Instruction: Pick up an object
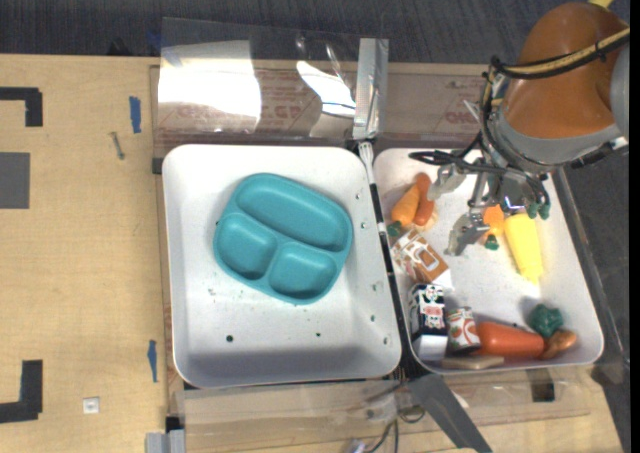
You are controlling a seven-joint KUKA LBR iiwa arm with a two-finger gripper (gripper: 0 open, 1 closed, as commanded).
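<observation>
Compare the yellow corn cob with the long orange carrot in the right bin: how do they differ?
The yellow corn cob is shorter and lies nearly up-down in the view, right beside the gripper. The long orange carrot lies almost crosswise along the near wall of the right white bin, away from the gripper, crowded by small cartons. Both lie flat, ungrasped.

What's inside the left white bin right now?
The left white bin holds one teal plastic divided plate, lying flat with three compartments. Whatever lies under the plate is covered.
</observation>
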